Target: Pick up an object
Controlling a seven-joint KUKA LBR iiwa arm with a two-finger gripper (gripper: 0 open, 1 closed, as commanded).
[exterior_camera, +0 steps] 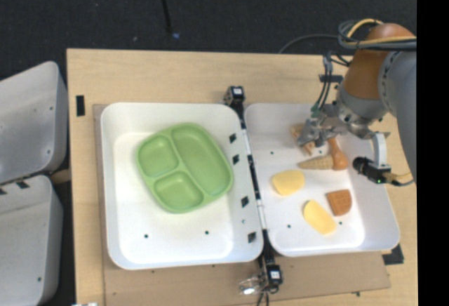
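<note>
2 bins: left bin and right bin sit side by side at the middle of the frame, touching along a centre seam.
Left bin contents: 1 green divided tray with 3 compartments, lying slightly tilted at the bin's middle.
Right bin contents: 5 food-like pieces that I can count.
Yellow pieces: 2; the upper yellow piece lies near the bin's middle, the lower yellow piece sits below and to its right.
Brown pieces: 1 brown block, just right of the lower yellow piece.
Cone shapes: 1 tan cone lying on its side, and 1 orange stick touching its right end.
My claw: my gripper is low over the upper part of the right bin, just above the tan cone.
Claw state: I cannot tell whether it is open or closed, nor whether anything is caught in it.
My arm: it enters from the upper right of the frame.
</note>
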